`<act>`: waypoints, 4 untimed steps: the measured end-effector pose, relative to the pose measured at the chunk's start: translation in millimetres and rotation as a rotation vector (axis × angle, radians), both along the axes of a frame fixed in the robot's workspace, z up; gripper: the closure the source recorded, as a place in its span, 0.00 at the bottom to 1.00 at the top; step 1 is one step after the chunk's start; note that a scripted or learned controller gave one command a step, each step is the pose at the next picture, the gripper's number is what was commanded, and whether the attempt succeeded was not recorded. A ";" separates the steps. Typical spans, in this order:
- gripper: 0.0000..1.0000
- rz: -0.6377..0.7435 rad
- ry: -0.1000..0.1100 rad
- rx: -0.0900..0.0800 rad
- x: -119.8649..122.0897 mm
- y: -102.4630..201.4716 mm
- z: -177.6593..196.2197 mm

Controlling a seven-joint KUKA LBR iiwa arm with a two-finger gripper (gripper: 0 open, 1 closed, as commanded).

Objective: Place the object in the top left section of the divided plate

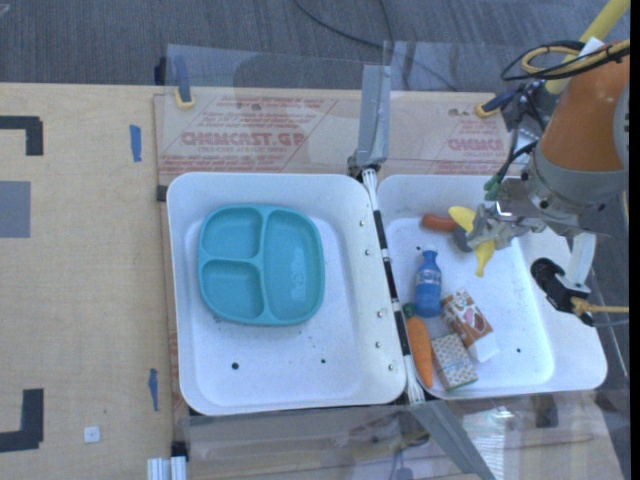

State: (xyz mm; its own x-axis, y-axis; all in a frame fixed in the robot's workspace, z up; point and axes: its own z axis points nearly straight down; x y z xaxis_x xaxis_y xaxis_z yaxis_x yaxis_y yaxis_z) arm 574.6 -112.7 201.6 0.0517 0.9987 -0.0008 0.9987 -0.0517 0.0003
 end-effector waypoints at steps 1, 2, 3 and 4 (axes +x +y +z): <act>1.00 0.071 0.004 0.002 -19.6 65.1 -17.8; 1.00 0.289 -0.003 -0.001 32.5 128.4 -7.0; 1.00 0.374 0.005 0.001 6.0 199.7 -17.7; 1.00 0.460 0.004 0.001 -28.6 263.8 -41.7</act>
